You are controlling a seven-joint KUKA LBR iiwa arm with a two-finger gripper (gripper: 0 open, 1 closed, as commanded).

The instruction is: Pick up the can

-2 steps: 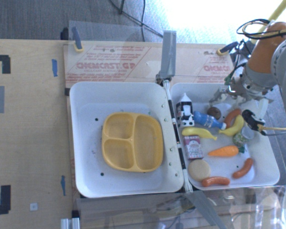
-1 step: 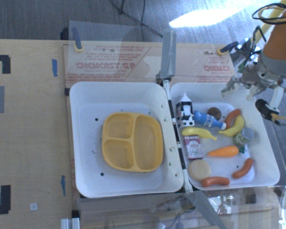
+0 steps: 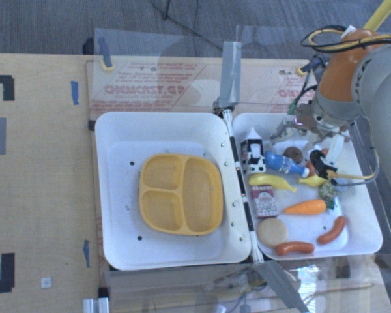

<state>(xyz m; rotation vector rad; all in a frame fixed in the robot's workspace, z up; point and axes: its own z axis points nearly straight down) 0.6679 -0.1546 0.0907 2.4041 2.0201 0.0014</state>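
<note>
The can, small with a dark red label, lies on its side in the right bin, near that bin's left wall. My gripper hangs over the far part of the right bin, below the orange band of the arm. It is up and to the right of the can, well apart from it. A brown round object and a blue bottle lie just under the gripper.
Around the can in the right bin lie a yellow banana, a carrot, a tan disc, two sausages and a black-and-white bottle. The left bin holds a yellow divided plate.
</note>
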